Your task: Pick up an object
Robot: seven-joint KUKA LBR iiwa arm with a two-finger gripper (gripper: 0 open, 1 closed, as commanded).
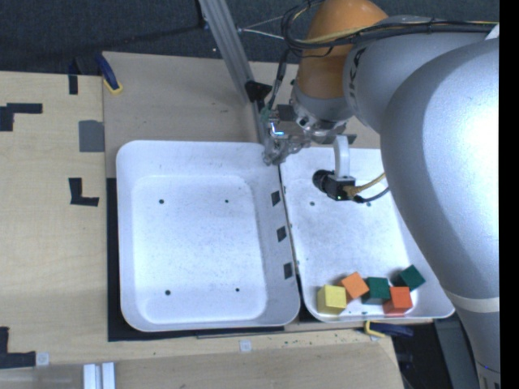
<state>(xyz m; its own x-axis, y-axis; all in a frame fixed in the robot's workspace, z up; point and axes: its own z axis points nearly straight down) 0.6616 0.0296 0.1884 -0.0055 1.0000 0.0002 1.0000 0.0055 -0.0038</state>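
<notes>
Several small blocks lie bunched in the near corner of the right bin (345,233): a yellow block (332,298), an orange block (354,284), a green block (378,288), a red block (400,299) and a dark green block (411,278). My gripper (278,146) hangs at the far end of the divide between the two bins, well away from the blocks. I see nothing held in it. The orange-banded wrist (336,31) sits right above it.
The left bin (195,233) lies beside the right one. A grey slanted pole (231,47) rises behind the gripper. The arm's big grey body (446,160) covers the right side. A black cable fitting (331,185) hangs over the right bin's far end.
</notes>
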